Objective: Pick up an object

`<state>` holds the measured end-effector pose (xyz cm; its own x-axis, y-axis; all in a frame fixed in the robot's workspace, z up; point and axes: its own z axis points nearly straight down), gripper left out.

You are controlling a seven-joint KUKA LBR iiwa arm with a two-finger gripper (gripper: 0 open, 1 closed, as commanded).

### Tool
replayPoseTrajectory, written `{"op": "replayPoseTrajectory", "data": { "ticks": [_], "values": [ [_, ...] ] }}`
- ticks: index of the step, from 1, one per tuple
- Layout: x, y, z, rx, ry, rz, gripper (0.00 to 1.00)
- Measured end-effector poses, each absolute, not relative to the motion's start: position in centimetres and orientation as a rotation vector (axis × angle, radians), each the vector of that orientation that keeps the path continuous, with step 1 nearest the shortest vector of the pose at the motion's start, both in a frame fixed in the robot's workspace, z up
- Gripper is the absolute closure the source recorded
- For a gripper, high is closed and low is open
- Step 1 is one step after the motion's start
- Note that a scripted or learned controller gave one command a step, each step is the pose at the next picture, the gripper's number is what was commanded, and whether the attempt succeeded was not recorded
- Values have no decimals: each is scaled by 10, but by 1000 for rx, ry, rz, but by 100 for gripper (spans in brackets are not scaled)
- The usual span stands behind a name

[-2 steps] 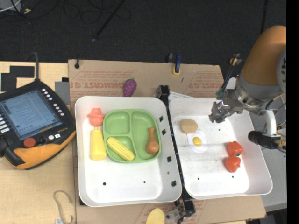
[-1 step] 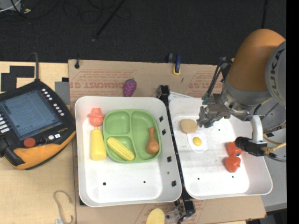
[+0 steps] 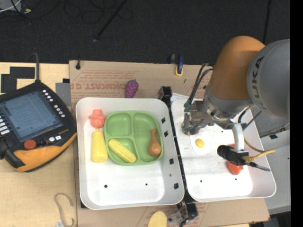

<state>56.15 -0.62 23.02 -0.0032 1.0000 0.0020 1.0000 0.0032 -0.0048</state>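
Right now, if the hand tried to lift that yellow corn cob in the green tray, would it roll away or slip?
Probably some of both. The corn cob is rounded and tapered, so a nudge could roll it. It lies slantwise across the green tray, whose ridges may check it. Its surface looks like smooth, shiny plastic, so it is likely light, stiff and somewhat slippery.

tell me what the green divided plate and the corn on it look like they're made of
Green divided plate: likely moulded plastic; uniform colour, smooth rounded ridges, soft sheen. Corn: probably toy plastic or rubber; flat yellow with a slight gloss, kernel texture too small to judge.
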Motion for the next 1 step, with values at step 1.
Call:
{"op": "replayPoseTrajectory", "data": {
  "ticks": [1],
  "values": [
    [536,52,227,-2213,-2222,4,100]
  ]
}}
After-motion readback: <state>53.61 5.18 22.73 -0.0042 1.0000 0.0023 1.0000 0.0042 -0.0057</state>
